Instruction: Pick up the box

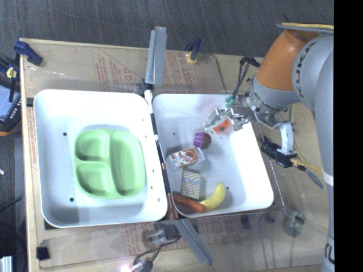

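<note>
In the right bin [249,169], a small red and white box [185,157] lies on its side near the left wall. A second flat box [191,184] with a pale patterned face lies just in front of it. My gripper [226,119] hangs over the far part of the right bin, up and to the right of both boxes and well apart from them. A small orange object [222,128] sits right at the gripper's tip. Whether the gripper touches it is unclear.
A purple object [201,140] lies between the gripper and the red and white box. A banana [215,197] and a red sausage [188,203] lie along the bin's front wall. The left bin [51,112] holds a green divided tray [109,162].
</note>
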Robot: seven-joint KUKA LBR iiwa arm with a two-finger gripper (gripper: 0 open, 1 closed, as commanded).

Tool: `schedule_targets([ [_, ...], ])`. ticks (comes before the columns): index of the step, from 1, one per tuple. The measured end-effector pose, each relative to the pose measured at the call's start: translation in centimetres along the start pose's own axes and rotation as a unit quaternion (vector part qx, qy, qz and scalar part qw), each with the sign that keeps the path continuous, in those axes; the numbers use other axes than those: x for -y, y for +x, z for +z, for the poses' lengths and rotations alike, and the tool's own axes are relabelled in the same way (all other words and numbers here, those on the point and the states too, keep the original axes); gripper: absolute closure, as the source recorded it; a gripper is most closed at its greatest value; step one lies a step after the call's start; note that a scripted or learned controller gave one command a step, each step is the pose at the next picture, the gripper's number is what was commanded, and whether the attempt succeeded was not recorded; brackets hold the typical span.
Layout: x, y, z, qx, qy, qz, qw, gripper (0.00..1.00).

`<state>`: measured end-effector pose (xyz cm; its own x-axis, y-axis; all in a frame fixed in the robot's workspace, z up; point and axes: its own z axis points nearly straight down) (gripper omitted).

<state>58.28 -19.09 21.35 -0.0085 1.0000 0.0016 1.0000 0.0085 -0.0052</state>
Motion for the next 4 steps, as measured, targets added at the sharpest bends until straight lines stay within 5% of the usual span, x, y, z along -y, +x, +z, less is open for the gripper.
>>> schedule_targets([
  [1,5.0,4.1,6.3,0.0,0.0,-0.116,0.9933,0.0],
  [2,-0.1,-0.3,12.0,0.001,-0.003,-0.086,0.9963,0.0],
  [3,-2.0,2.8,12.0,0.002,-0.003,-0.169,0.9856,0.0],
  [4,-2.0,2.8,11.0,0.002,-0.004,-0.17,0.9855,1.0],
])
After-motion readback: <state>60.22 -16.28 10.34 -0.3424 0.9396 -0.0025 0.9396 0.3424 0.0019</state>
